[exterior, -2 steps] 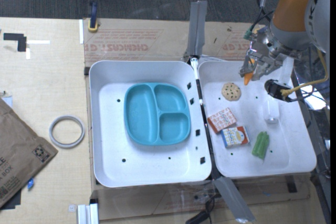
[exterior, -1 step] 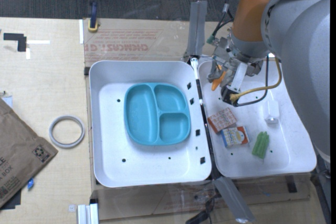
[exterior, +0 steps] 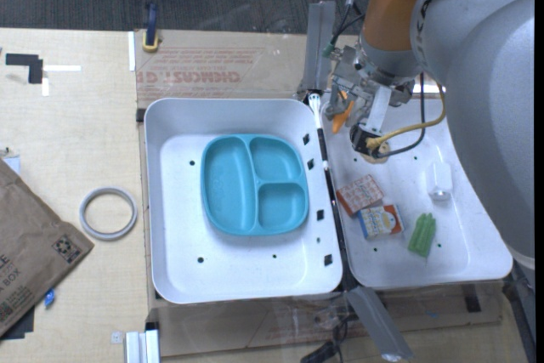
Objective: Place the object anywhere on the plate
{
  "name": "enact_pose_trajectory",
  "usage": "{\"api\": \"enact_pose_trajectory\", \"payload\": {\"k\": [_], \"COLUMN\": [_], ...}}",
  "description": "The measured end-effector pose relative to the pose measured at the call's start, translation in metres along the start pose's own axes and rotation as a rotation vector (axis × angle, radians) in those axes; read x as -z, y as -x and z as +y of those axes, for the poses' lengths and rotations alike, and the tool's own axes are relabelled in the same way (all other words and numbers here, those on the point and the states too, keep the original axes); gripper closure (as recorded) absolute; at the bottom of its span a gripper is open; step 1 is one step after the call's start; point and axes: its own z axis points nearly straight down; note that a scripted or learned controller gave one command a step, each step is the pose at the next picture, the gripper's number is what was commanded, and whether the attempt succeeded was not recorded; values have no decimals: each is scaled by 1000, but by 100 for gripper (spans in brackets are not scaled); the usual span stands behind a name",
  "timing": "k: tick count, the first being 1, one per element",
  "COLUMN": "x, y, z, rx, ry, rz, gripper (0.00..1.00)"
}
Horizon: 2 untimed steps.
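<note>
Upper right of the frame, seeing the grey arm's two-finger gripper [exterior: 339, 110] hanging over the top-left corner of the shallow white right-hand bin [exterior: 476, 263]. Honestly not managing to tell whether that claw is clenched or released, too cluttered up there. Lower in the same bin, spotting a red-and-white paper packet [exterior: 360, 194] lying right next to a blue-and-orange card packet [exterior: 379, 221], with a green plastic chunk [exterior: 422, 235] just beside those and a small clear thing [exterior: 439, 185] above it. Further left, looking at a teal three-compartment plastic plate [exterior: 254, 184] sitting mid shallow white left-hand bin [exterior: 170, 251], well apart from those bits.
</note>
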Motion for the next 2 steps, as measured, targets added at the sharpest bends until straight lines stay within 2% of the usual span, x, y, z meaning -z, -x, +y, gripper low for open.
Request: {"api": "enact_pose_trajectory", "payload": {"k": [1,2], "x": [-10,-10], "y": [-40,-39], "z": [-78,-77], "rx": [80,79], "ry": [-2,-2], "rz": [0,0], "gripper": [100,0]}}
